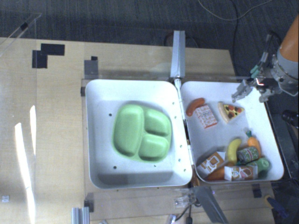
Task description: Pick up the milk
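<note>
Nothing is lifted yet: the gripper (pixel 252 88) hangs spread and bare at the frame's right edge (well apart from the milk (pixel 241 172), lower right).

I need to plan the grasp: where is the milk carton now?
The milk carton lies at the near edge of the right bin, in the camera view's lower right, just below the banana and beside the brown carton.
</note>
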You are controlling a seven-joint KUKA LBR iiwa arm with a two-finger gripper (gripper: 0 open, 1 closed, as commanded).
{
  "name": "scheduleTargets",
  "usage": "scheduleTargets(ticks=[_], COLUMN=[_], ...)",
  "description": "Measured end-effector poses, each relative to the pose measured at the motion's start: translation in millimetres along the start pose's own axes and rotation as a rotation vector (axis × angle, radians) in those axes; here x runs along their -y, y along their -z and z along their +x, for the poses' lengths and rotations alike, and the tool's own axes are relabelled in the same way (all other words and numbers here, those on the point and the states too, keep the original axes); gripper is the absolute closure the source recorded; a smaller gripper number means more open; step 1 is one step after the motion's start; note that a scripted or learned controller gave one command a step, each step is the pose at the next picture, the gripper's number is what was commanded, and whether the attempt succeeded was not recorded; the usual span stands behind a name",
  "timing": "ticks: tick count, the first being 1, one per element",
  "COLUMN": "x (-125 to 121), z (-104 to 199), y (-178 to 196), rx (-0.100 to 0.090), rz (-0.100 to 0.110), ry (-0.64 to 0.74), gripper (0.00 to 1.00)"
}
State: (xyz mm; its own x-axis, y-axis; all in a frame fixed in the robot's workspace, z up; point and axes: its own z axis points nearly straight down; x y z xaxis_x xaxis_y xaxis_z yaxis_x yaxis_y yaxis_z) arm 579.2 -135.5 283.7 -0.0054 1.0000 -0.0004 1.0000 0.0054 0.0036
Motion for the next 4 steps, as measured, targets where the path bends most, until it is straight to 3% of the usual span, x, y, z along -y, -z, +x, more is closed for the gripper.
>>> scheduleTargets(ticks=[1,2,3,4], x=[4.6,32.5,87.9,84.8], z=[49.6,51.8,48.8,49.9], y=[-110.1,-194.5,-193.6,-181.6], rx=[0.000,0.000,0.002,0.003], rz=[0.001,-0.010,-0.013,-0.021], ry=[0.047,0.127,0.240,0.242], gripper=[0.00,0.00,0.00,1.00])
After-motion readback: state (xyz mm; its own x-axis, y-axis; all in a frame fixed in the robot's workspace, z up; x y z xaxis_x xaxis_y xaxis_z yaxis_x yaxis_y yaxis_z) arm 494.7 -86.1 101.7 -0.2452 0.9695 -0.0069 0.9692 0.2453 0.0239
